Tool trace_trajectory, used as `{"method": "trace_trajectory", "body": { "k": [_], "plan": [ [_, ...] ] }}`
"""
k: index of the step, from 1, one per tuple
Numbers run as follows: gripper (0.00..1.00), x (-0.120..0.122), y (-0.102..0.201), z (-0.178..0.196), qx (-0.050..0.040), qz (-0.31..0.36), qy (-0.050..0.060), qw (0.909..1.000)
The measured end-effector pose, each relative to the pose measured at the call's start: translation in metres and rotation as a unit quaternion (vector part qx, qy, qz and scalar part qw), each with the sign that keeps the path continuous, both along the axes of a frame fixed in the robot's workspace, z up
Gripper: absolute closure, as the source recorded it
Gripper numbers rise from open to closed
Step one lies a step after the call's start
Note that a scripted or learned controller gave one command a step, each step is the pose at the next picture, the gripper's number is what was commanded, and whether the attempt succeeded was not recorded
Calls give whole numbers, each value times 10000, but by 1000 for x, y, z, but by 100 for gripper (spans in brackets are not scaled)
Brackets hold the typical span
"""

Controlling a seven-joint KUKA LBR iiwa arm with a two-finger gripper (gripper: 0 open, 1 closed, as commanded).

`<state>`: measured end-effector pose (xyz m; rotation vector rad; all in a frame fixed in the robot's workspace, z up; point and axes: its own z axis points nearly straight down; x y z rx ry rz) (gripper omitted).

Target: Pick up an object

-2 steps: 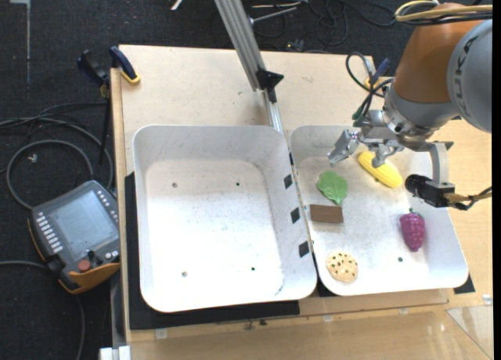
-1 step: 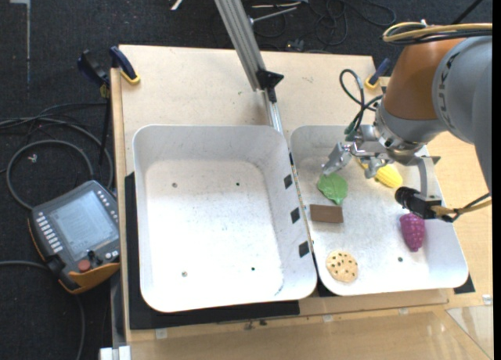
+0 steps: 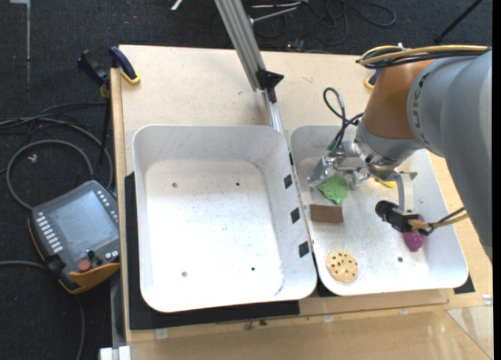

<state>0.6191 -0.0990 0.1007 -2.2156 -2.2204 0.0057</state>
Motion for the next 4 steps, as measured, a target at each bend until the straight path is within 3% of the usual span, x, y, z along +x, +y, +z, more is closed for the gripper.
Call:
{"method": "trace_trajectory", "body": {
  "k": [1, 3, 4],
  "plan": [
    [100, 2, -1, 15, -6, -16, -39, 10000],
    [100, 1, -14, 133, -15, -7, -67, 10000],
    [100, 3, -14, 162, -11, -1, -56, 10000]
  ]
}}
